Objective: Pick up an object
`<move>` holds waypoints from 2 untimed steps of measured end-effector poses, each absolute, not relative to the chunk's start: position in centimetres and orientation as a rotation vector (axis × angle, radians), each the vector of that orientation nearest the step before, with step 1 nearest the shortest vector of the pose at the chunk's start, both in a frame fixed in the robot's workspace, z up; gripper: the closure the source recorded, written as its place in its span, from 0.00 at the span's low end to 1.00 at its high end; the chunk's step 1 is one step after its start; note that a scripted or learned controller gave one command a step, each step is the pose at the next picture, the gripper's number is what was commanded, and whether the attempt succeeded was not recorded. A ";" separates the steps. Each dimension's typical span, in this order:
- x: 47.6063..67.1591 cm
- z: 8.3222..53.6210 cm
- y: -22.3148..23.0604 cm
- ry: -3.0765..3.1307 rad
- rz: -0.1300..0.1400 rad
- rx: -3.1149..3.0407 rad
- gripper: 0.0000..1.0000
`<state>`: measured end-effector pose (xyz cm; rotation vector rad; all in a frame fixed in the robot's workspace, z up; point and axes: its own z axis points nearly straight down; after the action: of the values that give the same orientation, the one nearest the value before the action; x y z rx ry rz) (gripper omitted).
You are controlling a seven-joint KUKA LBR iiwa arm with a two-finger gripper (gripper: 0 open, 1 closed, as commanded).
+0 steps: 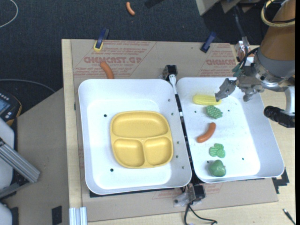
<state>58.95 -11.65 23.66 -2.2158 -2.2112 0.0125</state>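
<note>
The right bin (262, 139) holds a yellow corn-like piece (205, 99), a green ridged piece (213, 111), an orange-red sausage (206, 132), a small green leafy piece (216, 150) and a green pepper (217, 168). My gripper (235, 93) hangs over the bin's far part, just right of the yellow piece. Its two fingers stand apart, open, with nothing between them. The left fingertip (222, 92) is close to the yellow piece's right end.
The left bin (93, 125) holds a yellow three-compartment plate (140, 138). An orange sausage (107, 70) lies on the cardboard behind the left bin, and another (130, 8) lies on the dark floor. Clamps (99, 41) sit at the board's far edge.
</note>
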 end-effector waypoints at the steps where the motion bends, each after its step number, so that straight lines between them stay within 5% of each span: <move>1: 59.2 24.3 -11.6 -2.221 0.001 -2.220 0.00; 2: 58.7 18.0 -11.4 -2.216 0.007 -2.217 0.00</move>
<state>58.73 -11.41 18.00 -2.2173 -2.2157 0.0068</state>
